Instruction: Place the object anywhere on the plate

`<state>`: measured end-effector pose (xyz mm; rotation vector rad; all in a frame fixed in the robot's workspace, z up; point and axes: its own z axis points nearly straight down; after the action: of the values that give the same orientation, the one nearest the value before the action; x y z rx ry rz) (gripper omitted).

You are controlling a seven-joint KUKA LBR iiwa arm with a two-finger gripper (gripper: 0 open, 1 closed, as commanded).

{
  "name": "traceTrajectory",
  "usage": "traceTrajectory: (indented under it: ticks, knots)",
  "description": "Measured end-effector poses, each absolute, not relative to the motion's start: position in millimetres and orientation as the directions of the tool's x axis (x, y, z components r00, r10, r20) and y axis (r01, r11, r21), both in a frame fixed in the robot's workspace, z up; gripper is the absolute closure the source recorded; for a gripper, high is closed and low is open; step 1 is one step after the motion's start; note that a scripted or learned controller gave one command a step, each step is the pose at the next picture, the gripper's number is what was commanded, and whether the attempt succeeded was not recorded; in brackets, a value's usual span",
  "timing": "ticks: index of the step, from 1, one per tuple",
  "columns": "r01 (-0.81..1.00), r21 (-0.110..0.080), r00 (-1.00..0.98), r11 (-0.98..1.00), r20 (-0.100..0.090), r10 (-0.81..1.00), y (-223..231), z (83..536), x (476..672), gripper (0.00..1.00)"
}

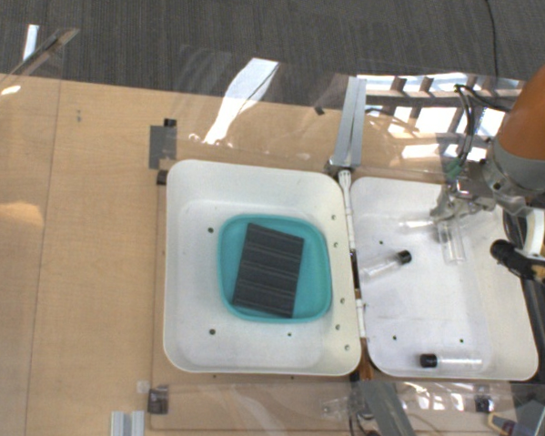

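Light wooden bench top (69, 275) under a clear, glare-streaked sheet (247, 88). Dark grey ribbed floor (219, 18) beyond its far edge. Metal frame rails (350, 125) at the rear right.

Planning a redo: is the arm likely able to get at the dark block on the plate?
Probably yes: the dark block lies uncovered on the teal plate, nothing above it, and the gripper hangs over the neighbouring bin.

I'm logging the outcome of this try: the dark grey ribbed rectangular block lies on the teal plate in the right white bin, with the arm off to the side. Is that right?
Not quite: the bin is wrong. The camera view shows the dark grey ribbed rectangular block lying on the teal plate in the left white bin, not the right one. The arm is indeed off to the side.
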<state>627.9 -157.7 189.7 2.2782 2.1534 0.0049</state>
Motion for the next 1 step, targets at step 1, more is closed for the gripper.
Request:
traceTrajectory:
  ticks: [1]
  knots:
    - [0.998,0.007,0.057,-0.057,-0.002,0.998,-157.7,189.8,627.9,0.0]
